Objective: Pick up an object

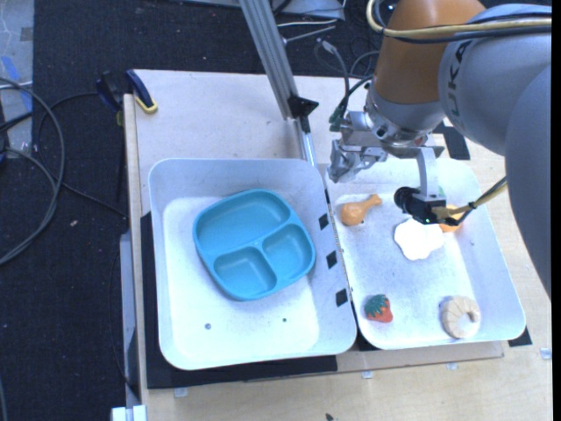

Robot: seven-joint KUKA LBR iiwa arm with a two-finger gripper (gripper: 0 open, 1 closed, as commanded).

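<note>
The right bin [491, 270] holds several toy foods. A tan drumstick [358, 209] lies near its far left corner. A white fried-egg shape [419, 239] sits in the middle, with a small orange piece [450, 226] at its right edge. A red strawberry [378, 308] and a beige pastry-like piece [459, 316] lie near the front rim. My gripper [351, 167] hangs just above and behind the drumstick. It is open, with nothing between its fingers.
A blue divided plate [254, 244] lies in the left bin [175, 323]. A slanted metal strut [272, 51] comes down to the bins' shared back corner. A black fitting [412, 200] on a cable hangs over the right bin beside the egg shape.
</note>
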